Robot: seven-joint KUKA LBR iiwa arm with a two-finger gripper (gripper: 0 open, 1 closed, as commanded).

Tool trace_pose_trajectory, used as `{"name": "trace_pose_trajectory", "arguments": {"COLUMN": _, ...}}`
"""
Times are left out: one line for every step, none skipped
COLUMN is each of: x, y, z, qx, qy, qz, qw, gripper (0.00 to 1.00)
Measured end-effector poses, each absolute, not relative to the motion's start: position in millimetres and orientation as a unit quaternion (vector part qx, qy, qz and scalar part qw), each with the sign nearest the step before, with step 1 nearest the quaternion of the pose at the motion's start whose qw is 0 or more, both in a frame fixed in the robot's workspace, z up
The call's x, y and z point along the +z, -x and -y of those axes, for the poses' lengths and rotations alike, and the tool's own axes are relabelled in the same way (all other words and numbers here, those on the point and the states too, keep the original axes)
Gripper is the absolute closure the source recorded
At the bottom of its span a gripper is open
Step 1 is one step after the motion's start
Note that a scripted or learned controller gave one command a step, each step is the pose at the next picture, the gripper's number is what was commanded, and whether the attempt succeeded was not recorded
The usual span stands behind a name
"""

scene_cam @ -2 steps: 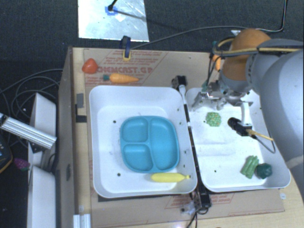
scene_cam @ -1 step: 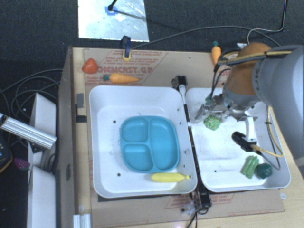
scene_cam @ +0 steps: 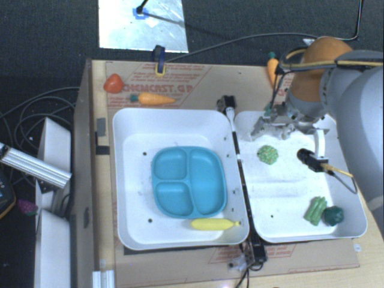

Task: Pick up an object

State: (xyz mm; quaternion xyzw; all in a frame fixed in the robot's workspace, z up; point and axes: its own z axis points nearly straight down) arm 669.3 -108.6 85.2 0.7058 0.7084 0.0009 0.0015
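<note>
green broccoli (scene_cam: 267, 155) just below tool (scene_cam: 273, 128), clear of bin walls (scene_cam: 240, 161)

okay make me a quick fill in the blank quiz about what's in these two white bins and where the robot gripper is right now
1. The blue divided plate lies in the ____ bin.
2. The yellow banana lies just outside the plate's ____ edge, the one nearest the camera.
3. The gripper is over the right bin, above the small ____ round object.
4. Outside the bins, on the board, an orange carrot lies beside a ____ tomato.

Missing words: left; bottom; green; red
</note>
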Motion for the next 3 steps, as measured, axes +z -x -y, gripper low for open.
{"name": "trace_pose_trajectory", "arguments": {"x": 84.8, "y": -650.7, "z": 84.8, "qx": 0.0007, "qy": -0.705, "qz": -0.709, "qw": 0.001, "gripper": 0.0}}
{"name": "trace_pose_trajectory", "arguments": {"x": 84.5, "y": -627.5, "z": 86.3, "qx": 0.0002, "qy": -0.707, "qz": -0.708, "qw": 0.0, "gripper": 0.0}}
{"name": "trace_pose_trajectory", "arguments": {"x": 85.3, "y": -669.4, "z": 97.6, "qx": 0.001, "qy": -0.706, "qz": -0.709, "qw": 0.001, "gripper": 0.0}}
